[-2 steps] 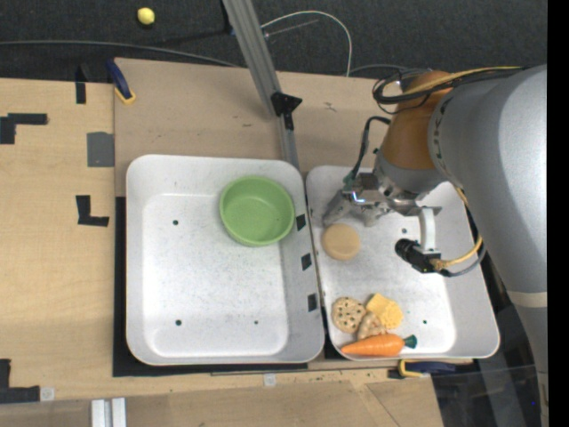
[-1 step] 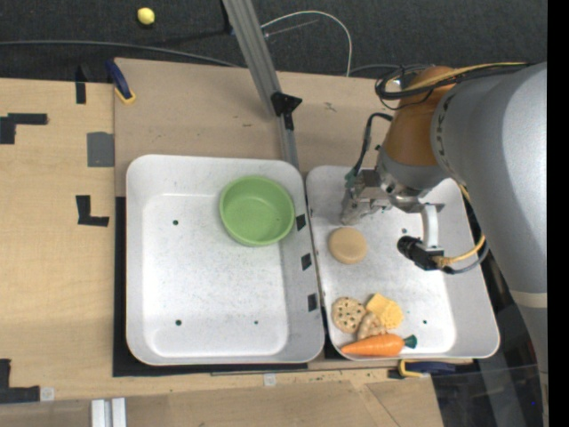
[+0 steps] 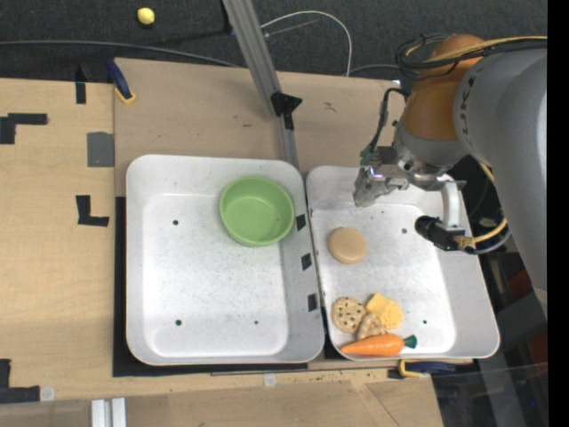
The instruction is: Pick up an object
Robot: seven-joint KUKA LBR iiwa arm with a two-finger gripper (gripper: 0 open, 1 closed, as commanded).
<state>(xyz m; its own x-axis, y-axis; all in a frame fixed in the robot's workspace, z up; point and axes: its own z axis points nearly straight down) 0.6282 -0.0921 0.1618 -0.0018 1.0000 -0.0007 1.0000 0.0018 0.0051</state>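
My gripper (image 3: 366, 194) hangs over the far part of the right bin (image 3: 462, 301), pointing down. A tan round bun (image 3: 348, 245) lies in that bin just in front of the gripper, apart from it. Near the bin's front edge lie a chocolate-chip cookie (image 3: 346, 312), a yellow cracker (image 3: 384, 310) and an orange carrot (image 3: 377, 346) bunched together. Nothing shows between the fingers.
A green bowl (image 3: 257, 210) sits in the left bin (image 3: 160, 265) near its far right corner. A grey pole (image 3: 258, 52) slants down to the divide between the bins. A black cable fitting (image 3: 437, 231) hangs off the wrist over the right bin.
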